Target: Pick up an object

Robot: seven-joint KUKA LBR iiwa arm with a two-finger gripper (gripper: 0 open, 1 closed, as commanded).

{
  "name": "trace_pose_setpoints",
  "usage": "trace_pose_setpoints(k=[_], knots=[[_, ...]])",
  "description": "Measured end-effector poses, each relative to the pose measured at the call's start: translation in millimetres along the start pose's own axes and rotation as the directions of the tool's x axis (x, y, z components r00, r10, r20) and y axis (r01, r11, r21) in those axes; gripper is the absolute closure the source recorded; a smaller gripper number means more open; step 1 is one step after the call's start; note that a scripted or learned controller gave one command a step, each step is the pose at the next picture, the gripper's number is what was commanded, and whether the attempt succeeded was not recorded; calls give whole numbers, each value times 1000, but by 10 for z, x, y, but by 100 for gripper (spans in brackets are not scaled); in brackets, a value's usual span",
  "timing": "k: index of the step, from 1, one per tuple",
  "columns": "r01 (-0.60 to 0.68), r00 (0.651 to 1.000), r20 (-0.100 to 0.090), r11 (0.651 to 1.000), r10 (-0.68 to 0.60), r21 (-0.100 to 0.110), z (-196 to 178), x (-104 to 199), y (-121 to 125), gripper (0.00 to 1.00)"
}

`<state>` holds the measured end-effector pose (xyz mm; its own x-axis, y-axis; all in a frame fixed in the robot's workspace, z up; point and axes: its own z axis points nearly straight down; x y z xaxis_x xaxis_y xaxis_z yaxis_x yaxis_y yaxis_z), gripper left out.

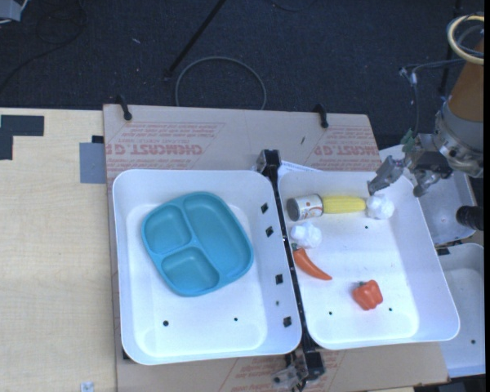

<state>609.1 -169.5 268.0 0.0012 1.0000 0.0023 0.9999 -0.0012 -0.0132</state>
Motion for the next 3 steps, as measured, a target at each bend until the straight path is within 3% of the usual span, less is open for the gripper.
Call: trace_pose_setpoints(k=[1, 3], knots=[[2, 1000, 2, 1000, -2, -12, -69, 0, 19, 0], [1, 1000, 1, 1000, -1, -5, 1116, -88, -59, 0]])
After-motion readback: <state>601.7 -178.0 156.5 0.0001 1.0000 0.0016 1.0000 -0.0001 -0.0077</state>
